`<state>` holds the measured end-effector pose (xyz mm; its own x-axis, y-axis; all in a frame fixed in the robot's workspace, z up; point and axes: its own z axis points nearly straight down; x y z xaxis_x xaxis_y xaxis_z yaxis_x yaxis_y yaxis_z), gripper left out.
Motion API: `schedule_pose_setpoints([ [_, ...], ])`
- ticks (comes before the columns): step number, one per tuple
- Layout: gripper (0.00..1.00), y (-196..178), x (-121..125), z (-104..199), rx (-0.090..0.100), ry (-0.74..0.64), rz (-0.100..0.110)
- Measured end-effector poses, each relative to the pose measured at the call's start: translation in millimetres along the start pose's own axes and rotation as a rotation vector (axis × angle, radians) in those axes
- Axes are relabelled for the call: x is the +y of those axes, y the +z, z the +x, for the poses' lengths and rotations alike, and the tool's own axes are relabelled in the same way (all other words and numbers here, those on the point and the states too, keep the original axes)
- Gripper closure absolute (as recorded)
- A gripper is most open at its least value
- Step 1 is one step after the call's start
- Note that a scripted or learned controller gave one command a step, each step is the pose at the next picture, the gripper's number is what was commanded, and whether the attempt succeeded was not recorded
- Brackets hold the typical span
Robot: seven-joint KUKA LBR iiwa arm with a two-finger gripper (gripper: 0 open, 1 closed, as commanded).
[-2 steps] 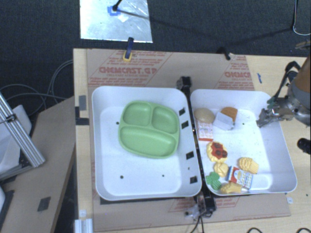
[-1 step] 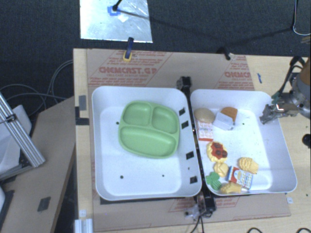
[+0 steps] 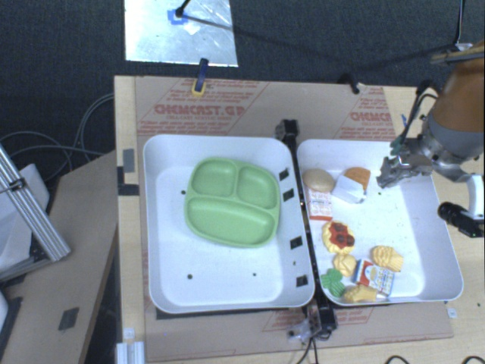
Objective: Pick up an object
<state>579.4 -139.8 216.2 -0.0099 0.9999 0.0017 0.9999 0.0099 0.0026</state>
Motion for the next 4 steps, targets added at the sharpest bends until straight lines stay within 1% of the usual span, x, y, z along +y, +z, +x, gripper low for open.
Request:
schedule_pose_setpoints([
  [1,1.0,7,24,51,0.0,-0.001,-0.001],
  [2,1.0,-9,40,101,0.0,0.0,-0.002],
  [3,1.0,-4,54,151,0.0,0.0,-0.001],
  [4,1.0,-8,78,182,0.0,0.002,-0.002],
])
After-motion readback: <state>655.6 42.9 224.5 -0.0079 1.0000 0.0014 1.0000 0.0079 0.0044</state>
